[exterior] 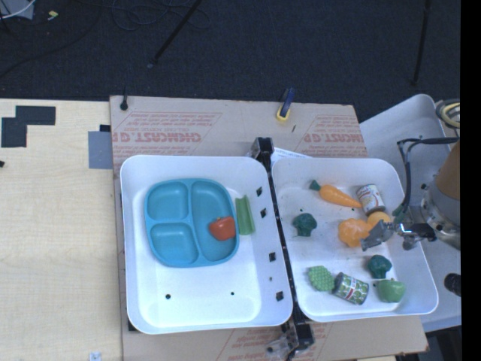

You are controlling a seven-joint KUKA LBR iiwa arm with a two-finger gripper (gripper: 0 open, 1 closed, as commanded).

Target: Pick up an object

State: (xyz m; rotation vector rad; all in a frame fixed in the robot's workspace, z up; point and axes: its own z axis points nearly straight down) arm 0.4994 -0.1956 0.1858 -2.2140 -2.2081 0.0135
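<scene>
Green can (pixel 350 288) low in right bin (pixel 421 307); gripper (pixel 378 235) beside orange fruit (pixel 351 232), grip state unclear.

A divided plate (pixel 188 222) is set in the left bin (pixel 143 292), with a tomato (pixel 222 228) on its right part. A carrot (pixel 338 195), two cans and other items are placed in the right bin (pixel 421 295).

Dark carpeted floor (pixel 248 36) strewn with cables, pale wooden benchtop (pixel 52 239), printed cardboard sheet (pixel 203 130), possibly taped down
</scene>
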